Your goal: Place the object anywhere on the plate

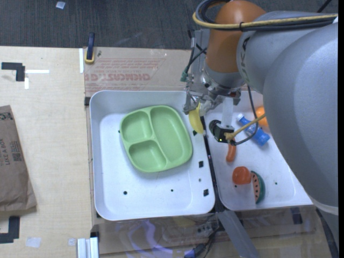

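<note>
End effector point(198, 110): hangs over the wall between the two bins; a yellow object point(196, 122) sits between its fingers, clamped, poking down and out below them
Yellow object: directly under the end effector, just above the left bin's point(107, 198) right edge
Plate point(156, 138): green, three compartments; just left of the end effector, lying in the left bin
Right bin point(279, 192): to the end effector's right; holds a carrot point(231, 153), a blue item point(260, 136), a watermelon slice point(257, 187)

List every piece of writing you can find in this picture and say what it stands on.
Flattened cardboard sheet behind the bins: red print, reversed and faded, too blurred to read.
Brown paper bag at the left edge: "LIKE A BOX", partly legible; small print beside it, too small to read.
</note>
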Robot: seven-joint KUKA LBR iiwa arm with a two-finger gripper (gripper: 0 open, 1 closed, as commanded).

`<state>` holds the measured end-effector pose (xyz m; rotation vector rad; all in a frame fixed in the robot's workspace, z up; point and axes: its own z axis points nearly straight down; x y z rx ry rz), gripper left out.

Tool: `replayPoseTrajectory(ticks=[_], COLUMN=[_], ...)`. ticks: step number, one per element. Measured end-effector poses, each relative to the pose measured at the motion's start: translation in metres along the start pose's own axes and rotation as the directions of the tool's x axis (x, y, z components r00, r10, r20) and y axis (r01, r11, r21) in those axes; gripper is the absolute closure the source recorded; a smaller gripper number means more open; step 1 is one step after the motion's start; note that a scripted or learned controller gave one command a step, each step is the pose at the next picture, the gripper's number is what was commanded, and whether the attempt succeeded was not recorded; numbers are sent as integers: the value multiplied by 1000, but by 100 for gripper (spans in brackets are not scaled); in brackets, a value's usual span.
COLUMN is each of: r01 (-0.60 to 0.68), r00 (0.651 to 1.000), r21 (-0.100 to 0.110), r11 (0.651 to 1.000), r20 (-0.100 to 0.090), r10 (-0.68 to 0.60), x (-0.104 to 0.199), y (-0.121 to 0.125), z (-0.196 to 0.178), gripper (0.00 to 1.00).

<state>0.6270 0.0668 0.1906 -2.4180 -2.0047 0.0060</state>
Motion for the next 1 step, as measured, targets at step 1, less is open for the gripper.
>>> replayPoseTrajectory(ticks=[1], r01=[0], r00=[1000], r21=[0], r11=[1000], r20=[0], r10=[0], x=[0], y=[0], z=[0], gripper=[0])
